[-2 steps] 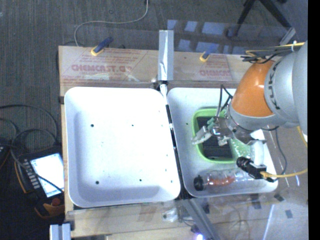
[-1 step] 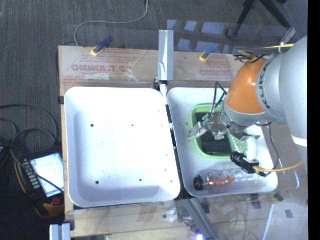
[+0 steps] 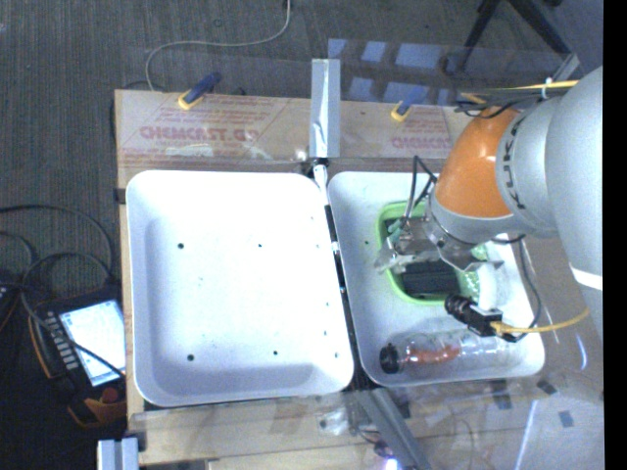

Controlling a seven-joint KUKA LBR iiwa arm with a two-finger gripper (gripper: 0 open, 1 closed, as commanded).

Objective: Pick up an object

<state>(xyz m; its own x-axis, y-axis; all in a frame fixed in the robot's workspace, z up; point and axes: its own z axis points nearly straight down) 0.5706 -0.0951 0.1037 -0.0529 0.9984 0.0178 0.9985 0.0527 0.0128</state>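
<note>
My gripper [image 3: 409, 253] hangs low in the right bin [image 3: 358, 262], under the orange band [image 3: 475, 169] of the arm. It is right over a bright green object [image 3: 394, 225] whose edges show around it at the bin's middle. A clear plastic bottle [image 3: 443, 352] with a dark cap and reddish contents lies on its side along the bin's front wall. A small white and green item [image 3: 487, 280] sits just right of the gripper. The wrist hides the middle of the green object.
The left bin [image 3: 235, 282] lies beside the right one, with a metal divider post [image 3: 323, 116] at the back between them. A yellow cable [image 3: 549, 326] loops off the arm over the right bin's right edge. A cardboard sheet [image 3: 216, 130] lies behind the bins.
</note>
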